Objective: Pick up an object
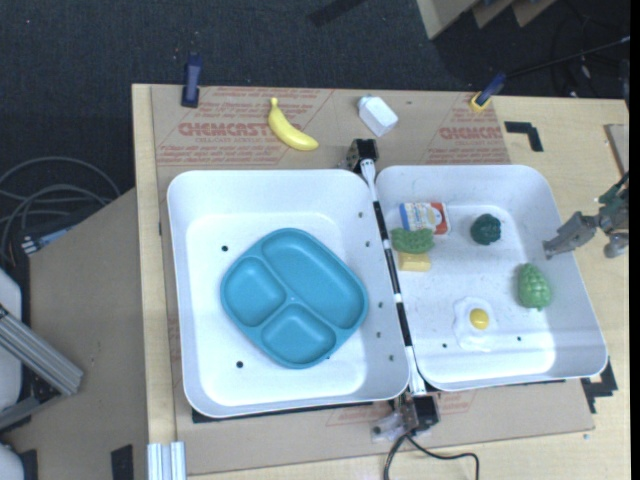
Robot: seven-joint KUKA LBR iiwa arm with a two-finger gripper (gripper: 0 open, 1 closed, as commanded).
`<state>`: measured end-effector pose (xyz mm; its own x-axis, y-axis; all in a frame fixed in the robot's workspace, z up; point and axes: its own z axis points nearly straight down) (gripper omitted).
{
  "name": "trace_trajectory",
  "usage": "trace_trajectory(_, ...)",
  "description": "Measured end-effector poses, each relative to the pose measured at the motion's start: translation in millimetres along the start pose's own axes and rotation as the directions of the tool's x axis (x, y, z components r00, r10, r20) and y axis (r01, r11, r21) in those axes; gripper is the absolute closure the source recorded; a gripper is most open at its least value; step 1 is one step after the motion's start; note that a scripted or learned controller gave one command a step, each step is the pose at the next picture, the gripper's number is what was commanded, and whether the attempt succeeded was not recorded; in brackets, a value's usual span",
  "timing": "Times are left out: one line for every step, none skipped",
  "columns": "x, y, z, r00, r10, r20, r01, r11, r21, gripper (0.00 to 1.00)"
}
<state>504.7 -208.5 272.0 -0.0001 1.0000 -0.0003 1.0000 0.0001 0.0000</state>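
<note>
The right bin (500, 183) holds several small objects. A white carton with a red and blue label (424, 215) lies at its far left, with a leafy green piece (411, 238) and a yellow block (416, 262) just below it. A dark green round object (486, 229) sits mid-bin, a light green knobbly one (534, 287) to the right, and a toy fried egg (477, 321) near the front. My gripper (587, 241) hangs over the bin's right rim, open, with nothing between its fingers, above and right of the light green object.
The left bin (190, 268) holds a blue divided plate (291, 295). On the board behind the bins lie a banana (290, 128), a small white object (378, 116) and two clips (191, 80) (487, 93). Cables run off the bench's left side.
</note>
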Motion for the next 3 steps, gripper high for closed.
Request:
trace_trajectory(4.8, 35.3, 151.2, 1.0, -0.001, -0.002, 0.001, 1.0, 0.003, 0.0)
trace_trajectory(-7.0, 16.6, 188.1, 1.0, -0.001, -0.006, 0.002, 1.0, 0.004, 0.0)
trace_trajectory(-8.1, 17.1, 177.7, 1.0, 0.0, -0.002, 0.0, 1.0, 0.001, 1.0)
